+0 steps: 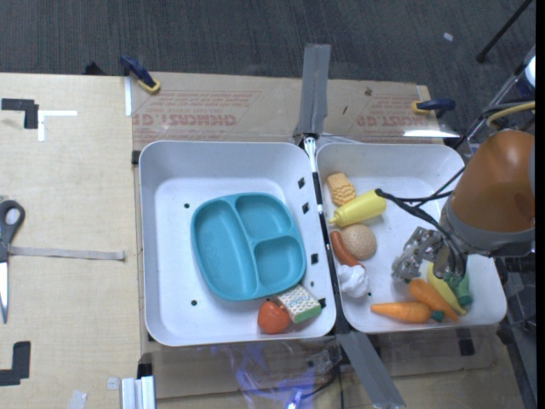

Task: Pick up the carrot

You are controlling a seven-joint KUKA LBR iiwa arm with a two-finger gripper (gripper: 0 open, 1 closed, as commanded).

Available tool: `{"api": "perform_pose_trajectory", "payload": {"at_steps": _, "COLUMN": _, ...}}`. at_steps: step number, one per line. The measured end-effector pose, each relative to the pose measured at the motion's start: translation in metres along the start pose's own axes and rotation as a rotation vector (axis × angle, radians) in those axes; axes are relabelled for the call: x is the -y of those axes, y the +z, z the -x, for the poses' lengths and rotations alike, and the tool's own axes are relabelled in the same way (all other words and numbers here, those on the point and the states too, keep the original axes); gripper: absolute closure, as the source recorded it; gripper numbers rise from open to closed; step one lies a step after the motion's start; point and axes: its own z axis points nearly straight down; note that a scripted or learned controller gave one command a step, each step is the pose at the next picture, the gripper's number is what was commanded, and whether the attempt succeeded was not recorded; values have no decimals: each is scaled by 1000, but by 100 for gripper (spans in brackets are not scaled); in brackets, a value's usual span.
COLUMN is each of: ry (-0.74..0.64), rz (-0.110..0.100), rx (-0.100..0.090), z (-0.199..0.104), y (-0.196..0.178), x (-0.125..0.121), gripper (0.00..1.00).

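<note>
Carrot lies flat near the front edge of the right bin, its green top toward a second carrot and a corn cob close beside it. The gripper hangs just above and behind it; whether it is apart or together I cannot tell. A clean pick likely calls for descending over the orange middle, clear of the neighbours.

Blue plate, tomato, scissors
</note>
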Motion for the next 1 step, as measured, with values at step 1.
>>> {"api": "perform_pose_trajectory", "payload": {"at_steps": 1, "ry": 0, "rz": 0, "rx": 0, "z": 0, "y": 0, "x": 0, "gripper": 0}}
